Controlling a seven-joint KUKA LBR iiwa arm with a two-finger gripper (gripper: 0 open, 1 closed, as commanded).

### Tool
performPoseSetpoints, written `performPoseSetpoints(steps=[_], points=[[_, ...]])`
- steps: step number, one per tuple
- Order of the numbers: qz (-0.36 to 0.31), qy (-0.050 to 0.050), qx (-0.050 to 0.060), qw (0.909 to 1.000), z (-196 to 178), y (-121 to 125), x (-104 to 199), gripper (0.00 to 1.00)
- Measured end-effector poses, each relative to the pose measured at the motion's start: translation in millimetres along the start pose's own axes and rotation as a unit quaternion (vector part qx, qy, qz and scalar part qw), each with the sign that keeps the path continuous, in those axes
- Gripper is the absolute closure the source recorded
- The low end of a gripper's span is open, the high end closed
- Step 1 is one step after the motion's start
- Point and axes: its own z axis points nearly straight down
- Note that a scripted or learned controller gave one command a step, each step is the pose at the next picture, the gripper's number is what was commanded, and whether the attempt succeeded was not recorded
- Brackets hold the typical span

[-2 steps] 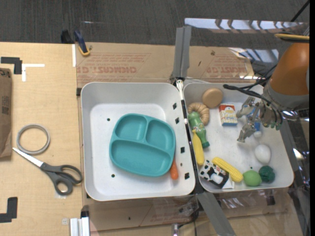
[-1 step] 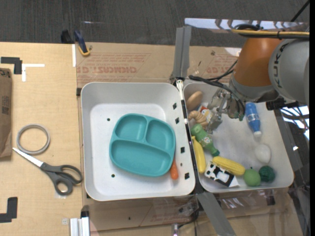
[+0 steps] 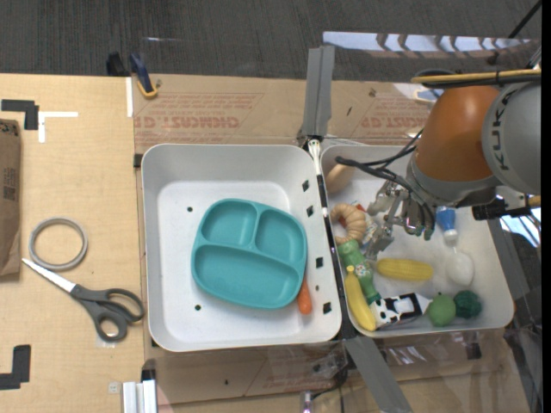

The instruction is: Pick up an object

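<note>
My gripper (image 3: 385, 227) hangs over the middle of the right bin (image 3: 492, 256), open, with nothing between its fingers. Its tips point down and left, just above a yellow corn cob (image 3: 405, 270) and right of a tan ridged pastry toy (image 3: 351, 219). A green bottle (image 3: 355, 265) and a banana (image 3: 359, 302) lie along the bin's left wall. A black-and-white cow toy (image 3: 401, 309), a green ball (image 3: 442, 309) and a dark green piece (image 3: 468, 303) sit at the front. A white lump (image 3: 460, 269) and a blue-capped item (image 3: 446, 224) lie right of the gripper.
The left bin (image 3: 164, 231) holds a teal divided plate (image 3: 250, 253) with a small orange carrot (image 3: 304, 299) at its right edge. Scissors (image 3: 90, 299) and a tape roll (image 3: 58, 242) lie on the bench to the left. The grey and orange arm (image 3: 465, 136) covers the right bin's back.
</note>
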Motion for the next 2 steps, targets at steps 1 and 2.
performPoseSetpoints(steps=[1,2], points=[[-0.080,-0.005,-0.001,0.9968,-2,-45,71,0.00],[-0.022,-0.014,-0.003,0.9997,-6,-73,75,0.00]])
